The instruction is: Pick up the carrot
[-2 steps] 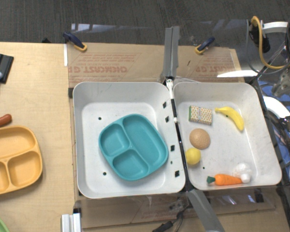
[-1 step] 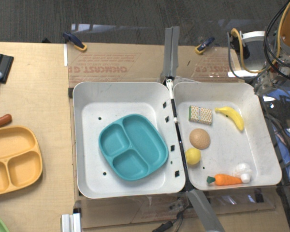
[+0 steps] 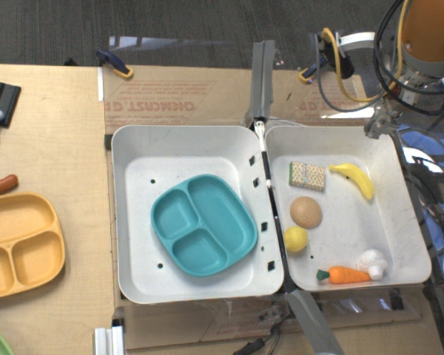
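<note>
The carrot [image 3: 348,275], orange with a green top pointing left, lies flat at the front edge of the right bin [image 3: 407,220]. A white lumpy item [image 3: 372,262] touches its right end. The arm comes in at the top right, its orange band high above the bench. Its gripper [image 3: 377,124] hangs over the right bin's back right corner, far from the carrot, with nothing seen in it.
Also in the right bin are a yellow banana [image 3: 354,178], a patterned block [image 3: 307,176], a brown egg-like ball [image 3: 305,212] and a lemon [image 3: 296,239]. A teal divided plate [image 3: 202,224] lies in the left bin [image 3: 133,198]. A yellow tray [image 3: 18,246] sits at far left.
</note>
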Robot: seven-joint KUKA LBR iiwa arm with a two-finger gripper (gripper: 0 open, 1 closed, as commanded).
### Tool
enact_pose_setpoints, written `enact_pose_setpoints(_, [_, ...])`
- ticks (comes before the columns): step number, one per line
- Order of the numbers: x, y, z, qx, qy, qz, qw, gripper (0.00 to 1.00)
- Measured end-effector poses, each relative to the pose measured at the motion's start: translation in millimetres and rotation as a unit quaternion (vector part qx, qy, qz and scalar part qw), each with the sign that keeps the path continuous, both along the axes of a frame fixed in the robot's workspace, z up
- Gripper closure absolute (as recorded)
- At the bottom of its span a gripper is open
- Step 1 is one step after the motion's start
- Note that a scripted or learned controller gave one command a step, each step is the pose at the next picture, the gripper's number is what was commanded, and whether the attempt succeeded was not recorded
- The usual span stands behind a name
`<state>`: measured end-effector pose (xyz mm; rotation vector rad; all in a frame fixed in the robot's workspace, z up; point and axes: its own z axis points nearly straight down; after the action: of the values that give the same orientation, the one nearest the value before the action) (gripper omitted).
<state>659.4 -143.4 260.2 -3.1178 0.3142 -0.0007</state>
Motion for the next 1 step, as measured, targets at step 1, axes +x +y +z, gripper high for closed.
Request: enact_pose_setpoints(1, [0.0,-53.8,36.1,-0.0006,-0.002,-0.010,0.9999,1.00])
